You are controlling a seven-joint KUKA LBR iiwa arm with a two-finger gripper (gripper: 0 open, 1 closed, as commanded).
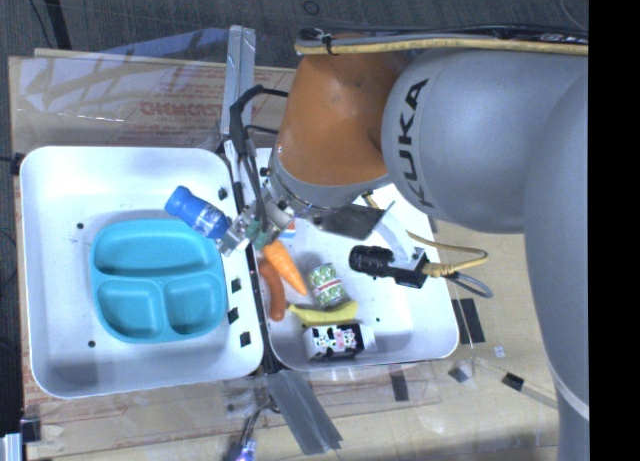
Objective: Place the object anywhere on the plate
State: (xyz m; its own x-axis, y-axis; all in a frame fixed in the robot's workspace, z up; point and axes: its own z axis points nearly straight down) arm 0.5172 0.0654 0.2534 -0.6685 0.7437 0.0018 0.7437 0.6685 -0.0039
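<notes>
A blue divided plate (155, 284) lies in the left bin (60, 189). A blue bottle (197, 211) with a pale neck end hangs tilted over the plate's upper right corner. My gripper (243, 229) reaches over the wall between the two bins and is shut on the bottle's neck end. The orange wrist band and grey arm hide the back of the right bin.
The right bin (420, 334) holds two orange carrots (281, 271), a small green can (325, 284), a yellow banana (326, 315) and a black-and-white box (335, 341). The carrots lie just below the gripper, close to the dividing wall.
</notes>
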